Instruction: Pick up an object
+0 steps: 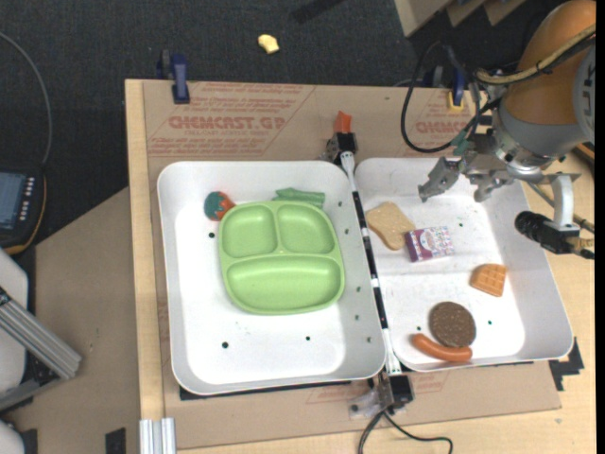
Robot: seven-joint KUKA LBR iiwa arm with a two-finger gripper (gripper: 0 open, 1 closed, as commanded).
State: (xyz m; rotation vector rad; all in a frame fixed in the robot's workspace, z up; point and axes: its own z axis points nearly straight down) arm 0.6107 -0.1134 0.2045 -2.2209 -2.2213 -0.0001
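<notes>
In the right bin (544,334), nearest the camera lie a sausage (441,348) and a brown cookie (452,323), then a waffle (489,279), a purple box (429,243) and a slice of bread (389,225). Farthest back hangs the gripper (463,183), fingers spread and holding nothing. The purple box lies just below it, slightly leftward, long axis roughly crosswise.

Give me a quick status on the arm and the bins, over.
End effector open, over right bin far edge, holding nothing. Nearest pick: purple packet, bread slice beside it. Nothing in the way.
</notes>
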